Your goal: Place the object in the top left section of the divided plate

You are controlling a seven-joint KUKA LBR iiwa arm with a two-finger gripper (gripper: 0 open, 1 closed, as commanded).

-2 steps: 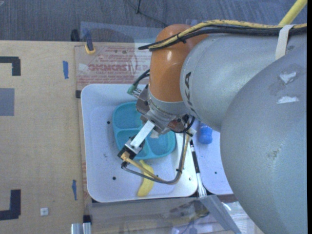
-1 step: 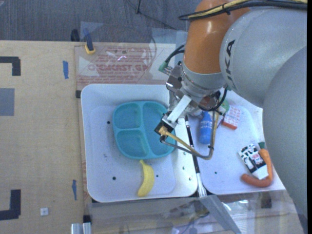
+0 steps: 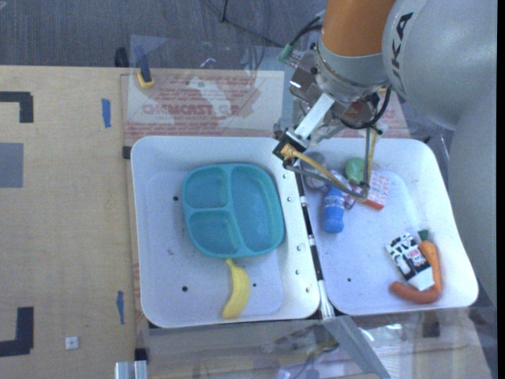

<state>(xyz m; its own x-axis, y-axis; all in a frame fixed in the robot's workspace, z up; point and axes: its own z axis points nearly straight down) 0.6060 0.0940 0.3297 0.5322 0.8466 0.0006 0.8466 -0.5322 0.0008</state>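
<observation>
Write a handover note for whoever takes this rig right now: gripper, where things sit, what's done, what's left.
Gripper: over the right white bin, at its upper left near the divider; grip unclear.
Teal divided plastic plate: in the left white bin, with a yellow banana just below it.
Right bin also holds a blue plastic bottle and an orange carrot.
Done: nothing lies in the plate's top left section yet.
Left: pick an object and place it there.

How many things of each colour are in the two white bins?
Blue: 2, the plate and the bottle
Yellow: 1, the banana
Green: 1, a small lump
Orange: 2, the carrot and the sausage
Red and white: 1, a packet
Black and white: 1, a toy
Total: 8
</observation>
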